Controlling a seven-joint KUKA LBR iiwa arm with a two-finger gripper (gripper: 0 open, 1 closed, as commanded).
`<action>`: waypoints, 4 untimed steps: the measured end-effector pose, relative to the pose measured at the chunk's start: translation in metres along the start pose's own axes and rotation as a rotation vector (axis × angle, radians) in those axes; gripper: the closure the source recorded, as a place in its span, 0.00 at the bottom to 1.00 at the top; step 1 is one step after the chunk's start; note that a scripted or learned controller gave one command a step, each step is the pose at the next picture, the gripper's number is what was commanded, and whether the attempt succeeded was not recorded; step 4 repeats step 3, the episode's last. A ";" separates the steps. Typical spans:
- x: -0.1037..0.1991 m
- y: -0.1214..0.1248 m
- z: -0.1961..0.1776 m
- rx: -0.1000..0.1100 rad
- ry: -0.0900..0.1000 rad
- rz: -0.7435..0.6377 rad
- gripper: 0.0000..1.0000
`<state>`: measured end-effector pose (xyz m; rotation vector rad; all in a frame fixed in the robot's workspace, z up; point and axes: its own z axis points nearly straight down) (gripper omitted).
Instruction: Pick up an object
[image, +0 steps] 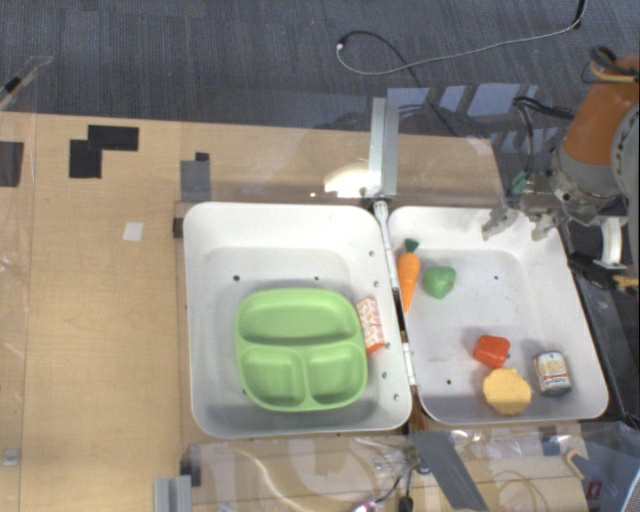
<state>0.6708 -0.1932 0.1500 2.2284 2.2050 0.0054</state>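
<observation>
My gripper (519, 224) hangs over the far edge of the right bin (470, 215), its two fingers (494, 222) spread open with nothing between them. Below it in that bin lie an orange carrot (407, 279) against the left wall and a green round piece (438, 281) beside it. Nearer the front sit a red piece (491, 350), a yellow piece (507, 391) and a small can (551, 372). All of them are well apart from the gripper.
The left bin (205, 260) holds a green divided plate (300, 347) and a small striped packet (370, 325) by its right wall. A metal post (384, 145) stands behind the gap between the bins. Cables lie on the floor behind.
</observation>
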 end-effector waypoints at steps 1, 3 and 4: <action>0.029 -0.018 0.063 0.001 0.000 0.155 0.00; 0.059 -0.001 -0.054 0.002 0.001 0.439 1.00; 0.059 -0.001 -0.054 0.002 0.001 0.439 1.00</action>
